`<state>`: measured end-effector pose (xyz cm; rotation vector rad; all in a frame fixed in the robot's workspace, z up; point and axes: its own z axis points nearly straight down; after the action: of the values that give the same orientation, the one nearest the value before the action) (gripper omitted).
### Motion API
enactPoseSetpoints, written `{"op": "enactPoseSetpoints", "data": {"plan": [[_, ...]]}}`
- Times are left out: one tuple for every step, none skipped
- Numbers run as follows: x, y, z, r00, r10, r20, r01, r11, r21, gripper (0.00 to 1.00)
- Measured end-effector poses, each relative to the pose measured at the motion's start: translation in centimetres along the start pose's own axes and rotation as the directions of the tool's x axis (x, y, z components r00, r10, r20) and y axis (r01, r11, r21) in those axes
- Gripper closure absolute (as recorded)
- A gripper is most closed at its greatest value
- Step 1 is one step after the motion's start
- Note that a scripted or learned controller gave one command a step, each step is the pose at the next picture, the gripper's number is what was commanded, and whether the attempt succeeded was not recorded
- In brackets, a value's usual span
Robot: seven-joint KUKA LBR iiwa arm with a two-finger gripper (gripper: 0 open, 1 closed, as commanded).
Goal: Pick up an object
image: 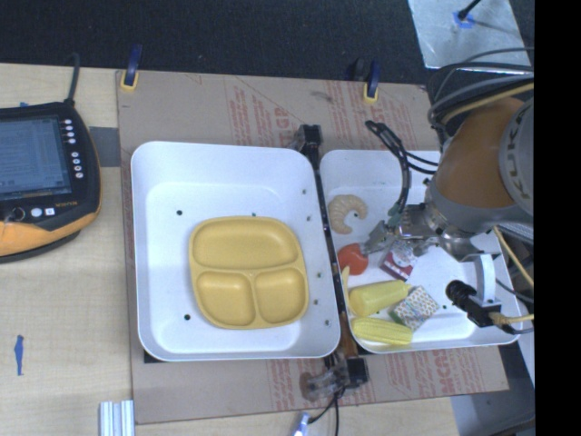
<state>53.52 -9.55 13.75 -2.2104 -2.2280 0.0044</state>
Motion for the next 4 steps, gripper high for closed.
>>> {"op": "enactPoseSetpoints", "data": {"plan": [[-5.3,-0.6,4.6,1.0,0.003,0.001,-0.003,1.0,0.002,0.0],[-3.9,8.1,4.5,1.0,0.005,-0.001,-0.005,1.0,-0.003,0.0],[-5.0,3.8,4.3,1.0,0.003,0.001,-0.003,1.0,0.0,0.0],[-4.6,-0.8,4.6,1.0,0.001,0.001,-0.001,1.0,0.001,0.0]]}}
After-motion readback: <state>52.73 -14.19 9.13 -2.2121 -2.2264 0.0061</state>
